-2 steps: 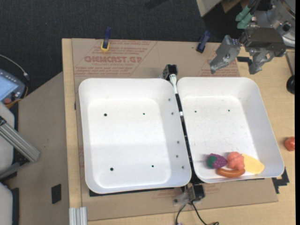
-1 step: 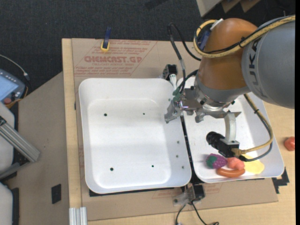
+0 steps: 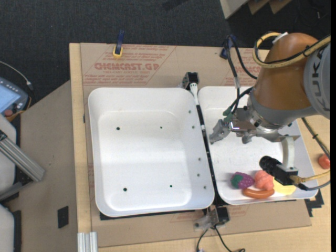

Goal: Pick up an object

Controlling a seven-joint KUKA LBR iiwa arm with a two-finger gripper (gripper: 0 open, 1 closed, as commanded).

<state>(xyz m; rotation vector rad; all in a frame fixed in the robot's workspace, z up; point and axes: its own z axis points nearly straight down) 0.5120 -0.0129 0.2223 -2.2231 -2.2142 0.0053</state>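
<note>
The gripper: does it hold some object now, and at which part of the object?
Nothing is seen held. The gripper hangs over bare floor of the right bin, apart from the toys in its near corner.

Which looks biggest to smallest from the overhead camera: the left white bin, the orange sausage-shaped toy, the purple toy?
1. Left white bin, by far
2. Orange sausage-shaped toy
3. Purple toy, though these two look close in size.

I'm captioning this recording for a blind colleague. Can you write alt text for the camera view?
A grey and orange robot arm hangs over the right bin, where small toys cluster at the near edge: a purple one, a pink one, an orange one. Beside it sits the left bin.
</note>
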